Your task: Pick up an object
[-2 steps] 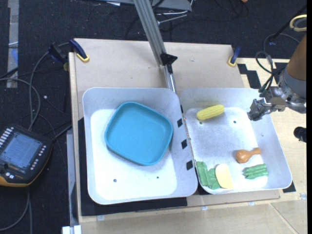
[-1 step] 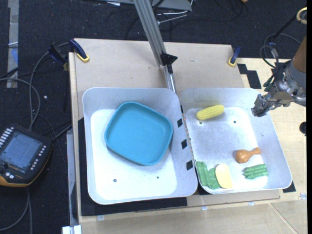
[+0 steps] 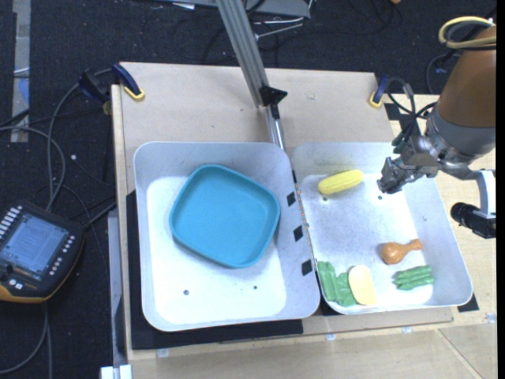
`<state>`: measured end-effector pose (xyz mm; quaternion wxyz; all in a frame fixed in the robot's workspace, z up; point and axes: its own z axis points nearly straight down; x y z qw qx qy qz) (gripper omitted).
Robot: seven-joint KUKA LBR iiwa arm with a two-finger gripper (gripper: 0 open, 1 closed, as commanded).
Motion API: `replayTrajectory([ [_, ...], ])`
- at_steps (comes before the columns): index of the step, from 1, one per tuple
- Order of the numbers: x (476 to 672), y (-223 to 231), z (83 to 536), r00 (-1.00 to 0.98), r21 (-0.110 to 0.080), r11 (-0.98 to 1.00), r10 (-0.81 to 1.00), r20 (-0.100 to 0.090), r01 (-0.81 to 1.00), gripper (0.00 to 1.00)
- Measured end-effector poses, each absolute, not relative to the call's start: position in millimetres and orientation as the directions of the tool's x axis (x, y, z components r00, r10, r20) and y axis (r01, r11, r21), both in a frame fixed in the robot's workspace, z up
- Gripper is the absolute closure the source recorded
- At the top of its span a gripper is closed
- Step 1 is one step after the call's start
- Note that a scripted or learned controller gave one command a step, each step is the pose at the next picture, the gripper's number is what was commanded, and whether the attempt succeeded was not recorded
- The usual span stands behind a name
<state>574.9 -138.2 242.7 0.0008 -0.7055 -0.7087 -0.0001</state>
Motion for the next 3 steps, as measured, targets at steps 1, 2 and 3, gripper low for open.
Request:
replayTrajectory([
  [1, 569.4, -89.6, 232.7, -0.004, -0.001, 0.004, 1.000, 0.001, 1.000, 1.00],
  [2, 562.1, -38.0, 225.2, -0.004, -0.001, 0.004, 1.000, 0.001, 1.000, 1.00],
  [3, 569.4, 13.4, 219.5, -0.005, -0.001, 0.005, 1.000, 0.001, 1.000, 1.00],
])
